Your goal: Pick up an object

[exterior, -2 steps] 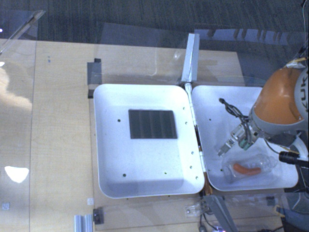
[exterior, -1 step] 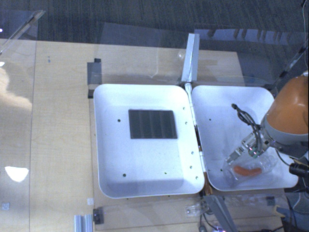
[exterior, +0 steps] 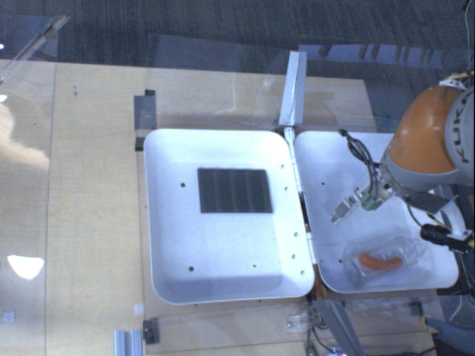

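Orange sausage-shaped object in clear plastic wrap lies below-right of our gripper in the right white bin | jaw opening: we cannot tell | risk: wrap slips, grasp misses.

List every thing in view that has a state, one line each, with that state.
gripper: over the right bin, holding nothing visible.
orange object: lying flat in the right bin, inside a clear wrapper, untouched.
left bin: a dark grated panel set in its floor.
right bin: holds the orange object.
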Robot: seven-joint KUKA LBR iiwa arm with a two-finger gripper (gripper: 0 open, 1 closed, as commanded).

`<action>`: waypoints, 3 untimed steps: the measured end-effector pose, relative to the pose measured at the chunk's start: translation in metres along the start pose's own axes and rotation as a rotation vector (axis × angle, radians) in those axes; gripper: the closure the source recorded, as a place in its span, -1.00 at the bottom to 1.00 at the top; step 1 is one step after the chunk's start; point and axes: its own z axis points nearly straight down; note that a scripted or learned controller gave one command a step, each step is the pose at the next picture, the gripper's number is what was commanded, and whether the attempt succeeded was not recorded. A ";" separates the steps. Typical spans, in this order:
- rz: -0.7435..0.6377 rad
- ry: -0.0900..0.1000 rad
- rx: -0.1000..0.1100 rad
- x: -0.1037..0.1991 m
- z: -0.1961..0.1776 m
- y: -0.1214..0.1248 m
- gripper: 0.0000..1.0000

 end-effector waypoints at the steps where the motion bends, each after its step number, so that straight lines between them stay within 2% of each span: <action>1: 0.032 -0.002 -0.001 0.010 -0.074 -0.065 -1.00; 2: -0.119 -0.013 -0.012 -0.001 0.036 -0.067 -1.00; 3: -0.062 -0.002 -0.001 -0.013 -0.003 -0.071 -1.00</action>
